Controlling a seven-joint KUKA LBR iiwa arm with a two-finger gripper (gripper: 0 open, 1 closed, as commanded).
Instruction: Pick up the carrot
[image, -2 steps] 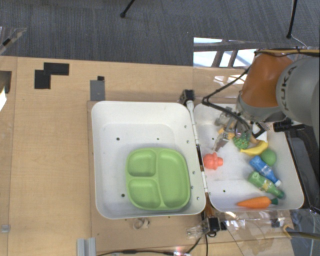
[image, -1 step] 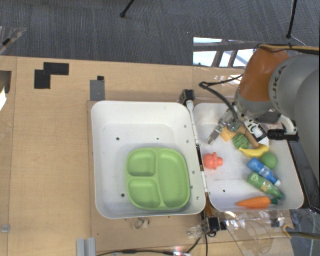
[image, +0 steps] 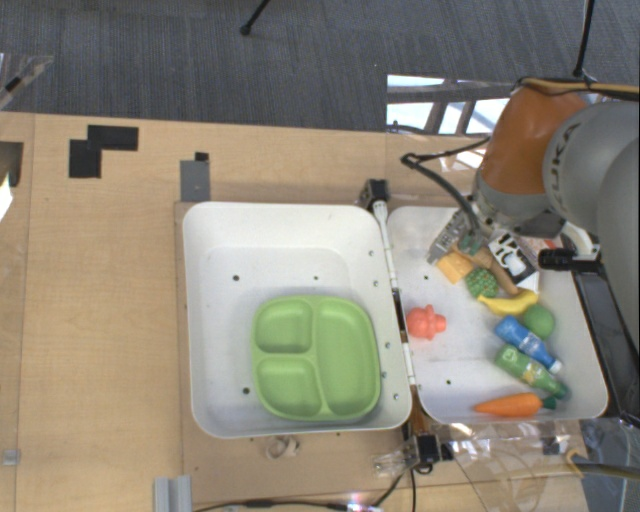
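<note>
The carrot (image: 507, 405), orange with a green top at its right end, lies along the front wall of the right bin (image: 440, 375). My gripper (image: 452, 241) hangs over the back of that bin, just above a yellow block (image: 455, 266). It is far from the carrot, which lies toward the front, well apart from it. Nothing shows in its grasp.
The right bin also holds a red-orange toy fruit (image: 426, 322), a green ridged piece (image: 480, 281), a banana (image: 507, 300), a green ball (image: 540, 320), a blue bottle (image: 524, 340) and a green bottle (image: 532, 372) close behind the carrot. A green divided plate (image: 315, 357) lies in the left bin (image: 215, 300).
</note>
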